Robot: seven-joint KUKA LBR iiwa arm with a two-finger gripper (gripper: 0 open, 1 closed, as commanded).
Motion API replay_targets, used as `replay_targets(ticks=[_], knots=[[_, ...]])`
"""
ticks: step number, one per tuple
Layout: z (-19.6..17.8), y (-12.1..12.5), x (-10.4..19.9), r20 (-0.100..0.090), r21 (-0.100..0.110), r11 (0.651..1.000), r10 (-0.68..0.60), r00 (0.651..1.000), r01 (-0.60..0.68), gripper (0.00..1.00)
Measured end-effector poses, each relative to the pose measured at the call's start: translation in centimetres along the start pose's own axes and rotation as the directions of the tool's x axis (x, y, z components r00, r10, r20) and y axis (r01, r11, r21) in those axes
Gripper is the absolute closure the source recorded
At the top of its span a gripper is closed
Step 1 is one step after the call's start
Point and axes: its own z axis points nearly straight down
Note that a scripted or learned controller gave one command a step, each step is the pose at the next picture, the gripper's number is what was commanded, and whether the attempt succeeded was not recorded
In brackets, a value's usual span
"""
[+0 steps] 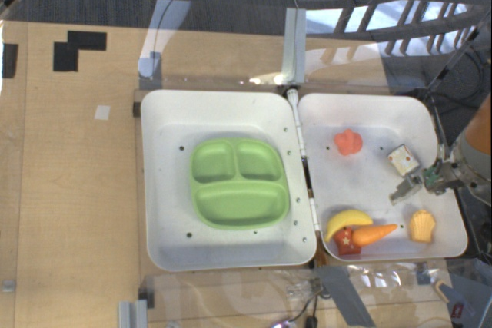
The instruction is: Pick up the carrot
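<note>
You have two shallow white plastic bins side by side on the bench; the left bin (157, 188) holds a light green plastic tray (239, 183) with three compartments, two small ones at the far side and one long one at the near side; it sits flat near the middle of that bin.

Your target, the small orange tapered carrot (375, 233), lies on its side near the front edge of the right bin (400, 113), its thin tip pointing right; its thick end touches a small red block-shaped piece (348, 241), and a curved yellow banana (346, 221) rests just behind both, touching them.

To the carrot's right, apart from it, you see a pale yellow ridged piece (421, 226); towards the back of the bin sits a pinkish-red lumpy piece (348, 142), well apart from the carrot; a small white square block (402, 159) lies tilted nearer the right wall.

The metal two-finger gripper (403, 190) reaches in from the right, above the bin floor between the white block and the yellow ridged piece; its fingers stand slightly apart with nothing between them; it is near the carrot but not touching it.
</note>
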Motion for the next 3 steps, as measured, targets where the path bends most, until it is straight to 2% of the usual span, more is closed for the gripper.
replay_targets(ticks=[1, 2, 3], knots=[[-3.3, 0.3, 1.1, 0.001, -0.001, 0.992, -0.130, 0.992, 0.130, 0.00], [7.4, -0.2, -1.8, 0.004, -0.006, 0.982, -0.191, 0.982, 0.191, 0.00], [6.6, 0.0, -1.7, 0.000, -0.007, 0.981, -0.192, 0.981, 0.192, 1.00]])
